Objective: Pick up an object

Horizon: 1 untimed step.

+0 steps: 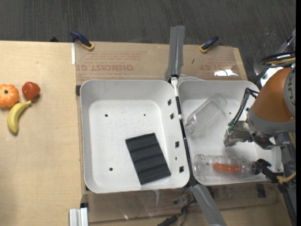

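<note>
Starting far left of the divider (176,55) between the two bins, an orange fruit (8,96), a red one (31,90) and a banana (15,117) are seen on the bare bench, well apart from the action. Nearer the divider, in the left bin (94,126), a black ribbed block (147,158) is lying flat; it is judged stiff and fairly solid, easily taken across its narrow width.

Just right of the divider, in the right bin (207,86), a clear plastic bottle (205,113) is lying tilted, and below it a second clear bottle (225,166) with something orange inside is resting along the near wall. Both are reckoned light, smooth and slippery, thin-walled enough to buckle under a hard squeeze and liable to roll; a hold across the middle of the body, square to the long axis, would be the safest.

Further right, the gripper (233,136) is hovering low between the two bottles, close to both, with nothing seen between its fingers. How wide the pincer stands cannot be told from this angle. Either bottle is judged the likely target, the lower one being closest.
</note>
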{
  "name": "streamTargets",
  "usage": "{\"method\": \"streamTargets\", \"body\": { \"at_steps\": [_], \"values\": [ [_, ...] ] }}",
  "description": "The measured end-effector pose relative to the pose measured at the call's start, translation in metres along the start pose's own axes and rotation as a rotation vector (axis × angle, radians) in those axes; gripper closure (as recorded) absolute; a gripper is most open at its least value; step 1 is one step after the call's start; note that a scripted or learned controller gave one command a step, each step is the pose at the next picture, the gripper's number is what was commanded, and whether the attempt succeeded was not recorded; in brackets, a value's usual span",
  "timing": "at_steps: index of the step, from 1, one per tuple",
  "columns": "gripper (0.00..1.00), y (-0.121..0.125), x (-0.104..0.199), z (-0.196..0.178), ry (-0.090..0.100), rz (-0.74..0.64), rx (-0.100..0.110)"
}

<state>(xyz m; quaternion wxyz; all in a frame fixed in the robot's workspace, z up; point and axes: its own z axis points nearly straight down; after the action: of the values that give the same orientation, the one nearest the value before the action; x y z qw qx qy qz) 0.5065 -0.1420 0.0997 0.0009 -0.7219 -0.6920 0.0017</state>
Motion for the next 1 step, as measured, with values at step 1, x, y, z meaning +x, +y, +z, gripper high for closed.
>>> {"method": "streamTargets", "body": {
  "at_steps": [1],
  "values": [
    [0.0, 0.0, 0.0, 0.0001, 0.0, 0.0, 0.0]
  ]
}}
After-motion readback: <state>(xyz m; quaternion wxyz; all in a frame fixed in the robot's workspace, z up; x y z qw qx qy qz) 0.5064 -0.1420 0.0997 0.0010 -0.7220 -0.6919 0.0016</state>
